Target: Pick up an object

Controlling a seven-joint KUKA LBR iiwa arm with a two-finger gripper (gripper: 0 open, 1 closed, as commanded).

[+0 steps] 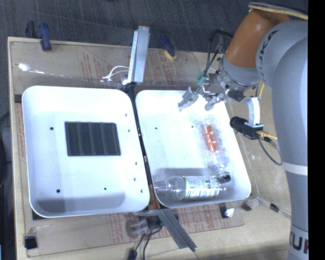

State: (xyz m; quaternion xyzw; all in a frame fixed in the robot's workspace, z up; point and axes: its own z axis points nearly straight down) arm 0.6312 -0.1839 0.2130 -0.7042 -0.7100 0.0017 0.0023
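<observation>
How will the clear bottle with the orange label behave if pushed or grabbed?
The orange-label bottle lies on its side, so it would probably roll. It looks like thin clear plastic, likely light and slippery. It touches the other bottle, which may shift too.

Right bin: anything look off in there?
Nothing damaged or spilled. Both clear bottles lie on their sides in the right bin: the orange-label bottle along the right wall, the other bottle along the near wall. The gripper hovers over the far edge.
</observation>
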